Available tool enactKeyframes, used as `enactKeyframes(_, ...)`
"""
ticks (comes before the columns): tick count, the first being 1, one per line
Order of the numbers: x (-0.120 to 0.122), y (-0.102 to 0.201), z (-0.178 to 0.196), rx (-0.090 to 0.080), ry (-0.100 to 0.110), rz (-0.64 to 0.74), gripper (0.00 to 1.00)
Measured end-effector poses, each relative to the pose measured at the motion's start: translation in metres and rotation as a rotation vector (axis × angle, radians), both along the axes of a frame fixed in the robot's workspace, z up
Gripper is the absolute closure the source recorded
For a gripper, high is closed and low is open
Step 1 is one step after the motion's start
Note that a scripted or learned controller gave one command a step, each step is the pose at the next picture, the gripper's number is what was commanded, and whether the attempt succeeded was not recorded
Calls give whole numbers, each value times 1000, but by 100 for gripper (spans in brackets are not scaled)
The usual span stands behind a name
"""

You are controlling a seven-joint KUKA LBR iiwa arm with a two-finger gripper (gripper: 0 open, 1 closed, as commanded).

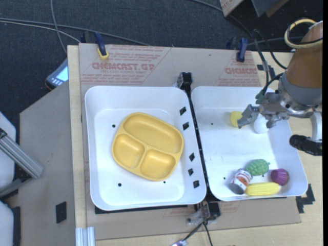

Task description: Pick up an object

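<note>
**Inspector A:** Obstructions?

**Inspector B:** The gripper point(251, 118) covers part of the small yellow object point(234, 119); its shape cannot be determined. Finger position is unreadable.

**Inspector A:** Frame limits?

**Inspector B:** The arm point(306, 65) is cut off at the right edge. The can point(241, 180) label is too small to read.

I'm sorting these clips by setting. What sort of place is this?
Most likely a robotics lab test bench, not a home or shop. A grey and orange arm reaches over two white bins clamped onto a board, toy food lies in the right bin, and loose cables run across the dark floor.
</note>
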State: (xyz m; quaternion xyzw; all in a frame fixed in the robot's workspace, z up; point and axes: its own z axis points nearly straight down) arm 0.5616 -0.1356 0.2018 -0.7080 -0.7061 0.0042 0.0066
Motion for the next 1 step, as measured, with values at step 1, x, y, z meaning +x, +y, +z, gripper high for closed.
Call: enactKeyframes(1, 3, 0, 7, -2, -14, 3, 0)
